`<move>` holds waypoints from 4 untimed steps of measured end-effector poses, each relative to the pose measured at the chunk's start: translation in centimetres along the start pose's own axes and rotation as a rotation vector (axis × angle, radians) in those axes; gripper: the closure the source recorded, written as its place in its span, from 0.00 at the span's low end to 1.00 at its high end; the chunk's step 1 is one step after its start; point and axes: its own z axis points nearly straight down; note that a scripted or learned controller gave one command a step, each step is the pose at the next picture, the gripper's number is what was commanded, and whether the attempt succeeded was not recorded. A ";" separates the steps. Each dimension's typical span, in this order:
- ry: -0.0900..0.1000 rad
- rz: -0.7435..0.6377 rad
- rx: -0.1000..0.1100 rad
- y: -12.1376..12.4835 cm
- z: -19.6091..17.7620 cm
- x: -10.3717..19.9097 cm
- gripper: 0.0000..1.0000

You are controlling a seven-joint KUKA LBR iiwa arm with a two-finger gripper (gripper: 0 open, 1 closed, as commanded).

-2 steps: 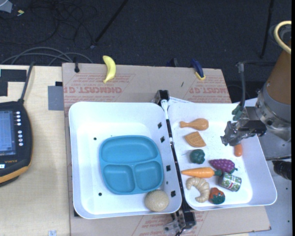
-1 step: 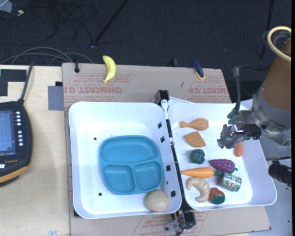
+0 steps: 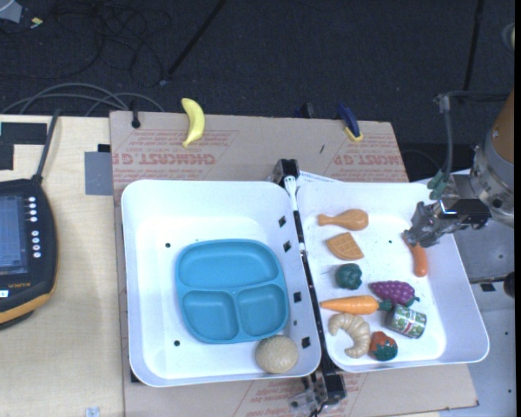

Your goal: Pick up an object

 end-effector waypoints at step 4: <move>0.004 0.003 0.017 -0.3 12.7 -0.5 1.00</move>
